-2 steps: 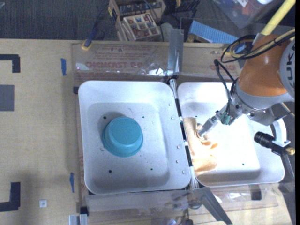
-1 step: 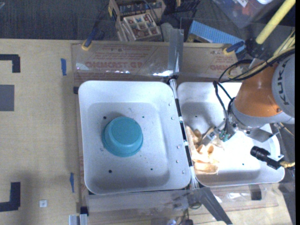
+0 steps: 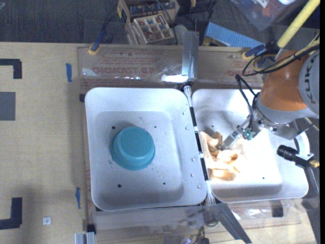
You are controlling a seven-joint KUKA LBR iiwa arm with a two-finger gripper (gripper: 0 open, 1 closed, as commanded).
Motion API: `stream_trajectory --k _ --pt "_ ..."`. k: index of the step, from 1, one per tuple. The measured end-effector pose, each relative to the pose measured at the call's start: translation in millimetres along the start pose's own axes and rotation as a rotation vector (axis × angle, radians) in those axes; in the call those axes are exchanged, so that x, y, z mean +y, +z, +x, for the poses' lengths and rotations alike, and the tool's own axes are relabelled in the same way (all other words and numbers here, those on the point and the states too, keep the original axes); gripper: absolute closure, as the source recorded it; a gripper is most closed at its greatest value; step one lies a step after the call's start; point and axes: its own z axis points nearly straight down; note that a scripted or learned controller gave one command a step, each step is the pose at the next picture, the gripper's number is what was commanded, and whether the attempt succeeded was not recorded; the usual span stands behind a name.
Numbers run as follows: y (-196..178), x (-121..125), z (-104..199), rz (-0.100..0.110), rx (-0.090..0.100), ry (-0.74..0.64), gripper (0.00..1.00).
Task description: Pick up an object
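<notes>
Wooden worktop [image 3: 40, 151], two white bins. Left bin [image 3: 101, 105]: teal bowl [image 3: 133, 147], upside down. Right bin [image 3: 264, 182]: tan pieces [image 3: 221, 161] heaped lengthwise along its left wall; gripper [image 3: 224, 144] at them, grip unclear.

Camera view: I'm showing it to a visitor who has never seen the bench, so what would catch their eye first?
Probably the teal bowl, upside down and alone in the middle of the left bin. Next, the arm's orange band at the right, above the right bin. Its hand points down at a pile of pale tan pieces against that bin's left wall.
</notes>
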Motion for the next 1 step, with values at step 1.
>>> stream_trajectory --k 1 --pt "25.3 30.2 -38.1 -0.006 -0.005 0.28 0.0"
